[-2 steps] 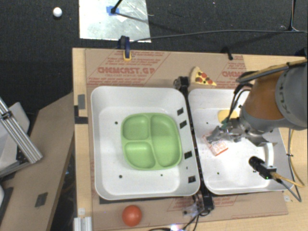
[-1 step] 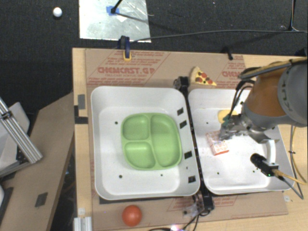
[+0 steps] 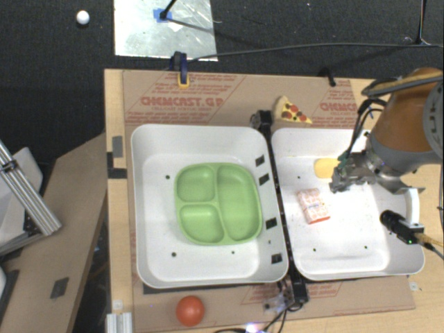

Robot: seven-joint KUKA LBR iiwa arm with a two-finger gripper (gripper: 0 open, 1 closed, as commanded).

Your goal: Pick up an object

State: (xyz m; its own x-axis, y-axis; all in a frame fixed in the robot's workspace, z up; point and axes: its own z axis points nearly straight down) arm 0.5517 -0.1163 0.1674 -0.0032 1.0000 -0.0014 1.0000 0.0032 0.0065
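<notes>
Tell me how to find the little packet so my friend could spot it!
Look in the right white bin, the one the robot arm reaches over. Near its middle lies a small packet, white with red print. The only other thing in that bin is a plain yellow lump further back, so the packet's flat rectangular shape gives it away.

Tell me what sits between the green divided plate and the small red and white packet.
In the camera view, the green divided plate and the small packet are separated by the two bins' adjoining walls, which carry black clips.
</notes>
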